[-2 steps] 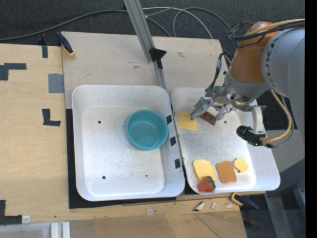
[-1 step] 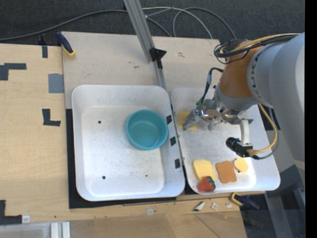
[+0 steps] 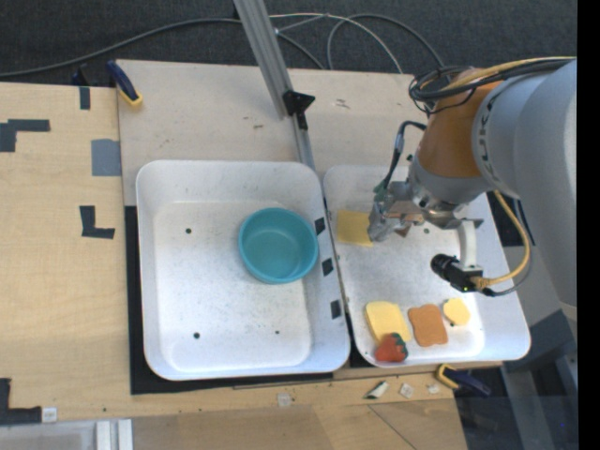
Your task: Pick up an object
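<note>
**Tool low over the yellow block in the right bin**

The arm (image 3: 469, 148) reaches in from the right, its orange band above the wrist, and the tool (image 3: 380, 228) sits low in the far-left part of the right bin (image 3: 497, 345). Its tip is right at the right edge of a pale yellow block (image 3: 351, 228), which lies flat on the bin floor close to the bin's left wall. Whether the tool is touching the block cannot be told, and the block is not seen between the fingers. Whether the tool is open or closed cannot be told either, since the wrist hides much of it from above.

Along the near side of the same bin lie four more things: a yellow slice (image 3: 384, 318), a red strawberry-like piece (image 3: 392, 348) touching its near edge, an orange slab (image 3: 427, 325) just to the right, and a small yellow piece (image 3: 457, 311) further right. All are well apart from the tool.

The left bin (image 3: 169, 326) holds a teal bowl (image 3: 277, 244), upright, toward its right side. Both bins rest side by side on the pale wooden surface (image 3: 56, 279).
</note>
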`<state>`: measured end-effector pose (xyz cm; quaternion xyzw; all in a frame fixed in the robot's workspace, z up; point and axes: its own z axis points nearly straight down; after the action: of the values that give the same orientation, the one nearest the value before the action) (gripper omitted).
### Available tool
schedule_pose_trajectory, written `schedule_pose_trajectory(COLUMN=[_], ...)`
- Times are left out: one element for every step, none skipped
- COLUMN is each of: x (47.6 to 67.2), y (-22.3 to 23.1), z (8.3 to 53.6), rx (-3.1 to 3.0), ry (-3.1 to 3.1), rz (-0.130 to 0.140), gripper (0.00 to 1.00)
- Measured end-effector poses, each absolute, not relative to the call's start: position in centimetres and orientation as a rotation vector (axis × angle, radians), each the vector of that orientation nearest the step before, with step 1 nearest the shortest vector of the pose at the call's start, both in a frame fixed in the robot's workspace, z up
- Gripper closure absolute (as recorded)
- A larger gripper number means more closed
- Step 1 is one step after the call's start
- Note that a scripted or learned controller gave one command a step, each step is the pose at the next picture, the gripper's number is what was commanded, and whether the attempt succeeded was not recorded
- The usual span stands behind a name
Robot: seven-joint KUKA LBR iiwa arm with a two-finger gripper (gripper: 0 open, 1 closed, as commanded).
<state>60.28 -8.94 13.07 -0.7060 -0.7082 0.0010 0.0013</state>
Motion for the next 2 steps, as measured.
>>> schedule_pose_trajectory(x=[60.0, 60.7], y=[-8.6, -8.9], z=[19.3, 25.3], rx=[-2.222, -2.223], ry=[-2.226, -2.227], rz=[-0.005, -0.005], gripper=[1.00, 1.00])
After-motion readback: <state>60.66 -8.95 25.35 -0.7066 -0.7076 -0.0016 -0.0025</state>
